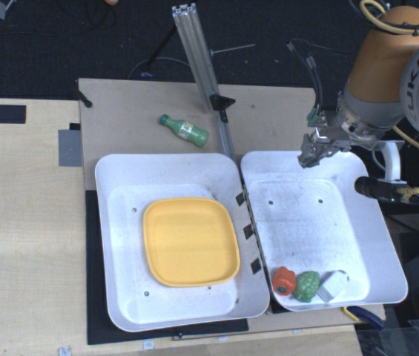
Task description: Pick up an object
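My gripper [311, 156] hangs over the far rim of the right bin [372, 221], under the grey wrist with its orange band. No object shows between its fingers. At the right bin's near edge lie a red-orange pepper-like piece [284, 280], a green bumpy piece [307, 285] and a small white and grey block [331, 286], close together. A yellow square plate [191, 241] lies flat in the left bin [120, 199].
A small green bottle [185, 130] lies on its side on the bench behind the left bin. A slanted metal rail [200, 50] rises from behind the gap between the bins. Black clips [248, 231] sit along the bins' shared edge.
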`<control>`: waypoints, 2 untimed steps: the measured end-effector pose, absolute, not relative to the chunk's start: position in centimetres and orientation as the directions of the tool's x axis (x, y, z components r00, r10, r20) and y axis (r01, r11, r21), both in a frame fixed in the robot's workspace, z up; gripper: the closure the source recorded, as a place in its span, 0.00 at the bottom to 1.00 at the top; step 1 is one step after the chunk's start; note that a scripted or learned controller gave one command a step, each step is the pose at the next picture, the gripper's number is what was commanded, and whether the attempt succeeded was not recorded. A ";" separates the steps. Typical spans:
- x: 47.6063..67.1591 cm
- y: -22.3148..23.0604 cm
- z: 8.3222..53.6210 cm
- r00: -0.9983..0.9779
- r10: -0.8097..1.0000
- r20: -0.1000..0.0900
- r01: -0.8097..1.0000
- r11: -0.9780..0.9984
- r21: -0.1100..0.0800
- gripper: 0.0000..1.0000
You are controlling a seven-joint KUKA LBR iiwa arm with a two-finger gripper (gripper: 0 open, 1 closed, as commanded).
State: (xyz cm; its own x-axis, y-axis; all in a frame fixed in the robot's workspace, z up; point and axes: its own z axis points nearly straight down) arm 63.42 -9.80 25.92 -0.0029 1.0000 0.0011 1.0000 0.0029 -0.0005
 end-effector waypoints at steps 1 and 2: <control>63.7 -4.4 26.2 -0.004 1.000 0.001 1.000 0.004 0.000 1.00; 64.8 0.8 24.4 -0.003 1.000 0.001 1.000 0.003 -0.002 1.00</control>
